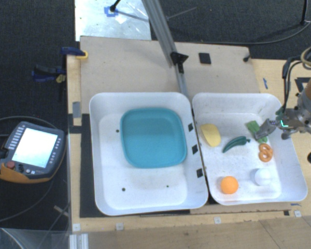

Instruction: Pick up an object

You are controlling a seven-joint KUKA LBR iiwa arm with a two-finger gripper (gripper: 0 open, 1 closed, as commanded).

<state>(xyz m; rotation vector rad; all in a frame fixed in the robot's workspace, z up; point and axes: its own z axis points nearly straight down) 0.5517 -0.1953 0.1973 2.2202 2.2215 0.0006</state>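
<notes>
Reaching in from the right edge of the frame, the gripper (266, 129) hangs over the upper right part of the right bin (295, 183), just beside a green block (252, 125); whether it is released or clenched cannot be told. Below it lie an orange pretzel (265, 152), a white ball (262, 176), an orange ball (228, 184), a dark green pepper (235, 143) and a yellow lemon (211, 135). The left bin (101, 154) holds a blue plate (153, 137).
</notes>
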